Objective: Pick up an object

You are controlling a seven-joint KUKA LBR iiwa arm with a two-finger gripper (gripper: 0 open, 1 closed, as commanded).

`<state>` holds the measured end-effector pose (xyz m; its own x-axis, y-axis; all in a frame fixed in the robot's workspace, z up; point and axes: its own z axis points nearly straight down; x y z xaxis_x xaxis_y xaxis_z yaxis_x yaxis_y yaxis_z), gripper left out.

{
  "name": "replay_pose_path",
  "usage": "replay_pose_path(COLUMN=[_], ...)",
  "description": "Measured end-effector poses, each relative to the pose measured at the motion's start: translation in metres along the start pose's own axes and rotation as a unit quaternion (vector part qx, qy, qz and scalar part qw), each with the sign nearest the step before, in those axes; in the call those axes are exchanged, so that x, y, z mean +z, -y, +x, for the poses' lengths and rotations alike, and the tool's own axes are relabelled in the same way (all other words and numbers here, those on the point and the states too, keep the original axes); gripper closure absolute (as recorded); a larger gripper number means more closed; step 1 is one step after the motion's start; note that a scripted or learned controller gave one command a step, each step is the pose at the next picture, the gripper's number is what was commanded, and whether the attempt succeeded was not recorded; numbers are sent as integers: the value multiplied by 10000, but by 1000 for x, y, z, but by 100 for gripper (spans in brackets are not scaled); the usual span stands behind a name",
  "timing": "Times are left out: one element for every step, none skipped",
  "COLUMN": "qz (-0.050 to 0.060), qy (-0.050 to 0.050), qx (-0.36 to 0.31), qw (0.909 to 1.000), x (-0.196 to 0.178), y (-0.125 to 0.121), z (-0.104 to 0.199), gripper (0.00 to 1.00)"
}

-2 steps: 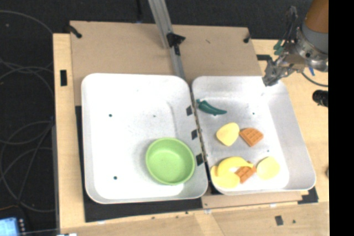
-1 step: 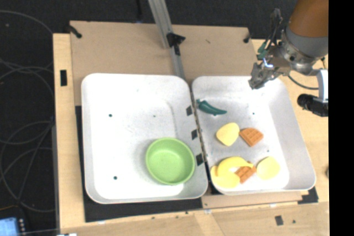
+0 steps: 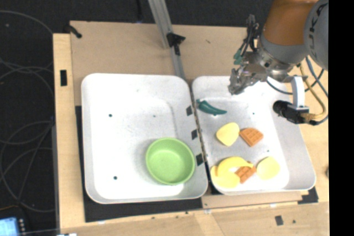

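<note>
The small dark gripper (image 3: 239,85) at the end of the grey arm with the orange band (image 3: 290,14) is too small and dark to show how its fingers stand, and the arm itself is cut off by the right edge. In the right white bin (image 3: 287,174), a small orange waffle-like piece (image 3: 245,173) lies over part of a flat yellow round piece (image 3: 228,169), hiding its right side. A slanted grey metal pole (image 3: 157,5) is cut off by the top edge.

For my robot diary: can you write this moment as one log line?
gripper: above right bin, holding nothing | closest: teal piece | green bowl: left bin
</note>
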<state>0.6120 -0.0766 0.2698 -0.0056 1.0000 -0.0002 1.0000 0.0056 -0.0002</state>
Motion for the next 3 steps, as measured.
replay_pose_path(qz=[-4, 3, -6], qy=[-9, -3, -13], qx=[-11, -6, -14], qw=[10000, 10000, 10000], x=[-2, 15, 12], y=[14, 22, 23], z=[57, 111, 160], gripper=[100, 100, 100])
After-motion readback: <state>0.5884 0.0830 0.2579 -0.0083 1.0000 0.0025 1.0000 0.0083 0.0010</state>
